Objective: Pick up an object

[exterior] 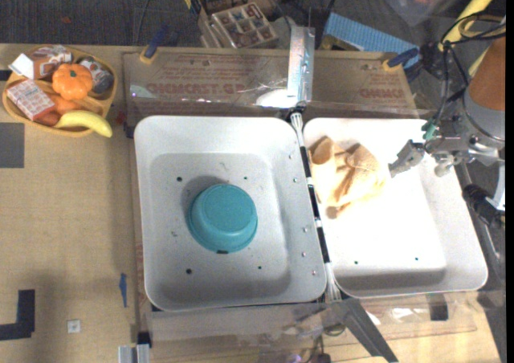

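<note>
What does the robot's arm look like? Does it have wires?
The arm is grey with an orange band above the wrist. Black cables loop around it, and yellow tubing runs behind. Its gripper is small, grey metal with dark fingers.

Basket (20,104) of toy food, banana (84,121), pumpkin (72,80)

The arm (482,116) is grey with an orange band above the wrist. Black and yellow cables (470,20) run along it. The tool (414,158) is grey metal with teal marks.
</note>
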`<state>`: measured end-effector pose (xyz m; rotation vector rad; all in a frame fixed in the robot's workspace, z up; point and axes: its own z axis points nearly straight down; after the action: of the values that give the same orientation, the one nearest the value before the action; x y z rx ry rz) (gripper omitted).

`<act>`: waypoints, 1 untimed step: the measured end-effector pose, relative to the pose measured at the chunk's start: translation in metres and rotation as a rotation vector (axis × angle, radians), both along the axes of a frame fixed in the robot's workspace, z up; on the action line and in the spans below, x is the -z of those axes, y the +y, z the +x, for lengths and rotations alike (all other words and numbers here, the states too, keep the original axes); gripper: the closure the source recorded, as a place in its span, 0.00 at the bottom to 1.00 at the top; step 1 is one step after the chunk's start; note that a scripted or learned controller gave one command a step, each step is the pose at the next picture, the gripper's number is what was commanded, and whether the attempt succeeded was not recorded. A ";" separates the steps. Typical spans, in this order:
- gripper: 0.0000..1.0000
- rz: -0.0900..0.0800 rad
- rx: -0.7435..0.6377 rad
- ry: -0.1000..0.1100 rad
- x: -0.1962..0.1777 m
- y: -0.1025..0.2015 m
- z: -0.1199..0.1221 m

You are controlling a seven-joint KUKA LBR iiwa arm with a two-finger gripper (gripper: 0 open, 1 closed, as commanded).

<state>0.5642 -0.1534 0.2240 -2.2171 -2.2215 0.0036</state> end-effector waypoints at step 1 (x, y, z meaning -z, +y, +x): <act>0.00 0.000 -0.030 -0.001 0.116 0.056 0.010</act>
<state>0.5744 -0.0976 0.1083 -2.1841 -2.2551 0.0032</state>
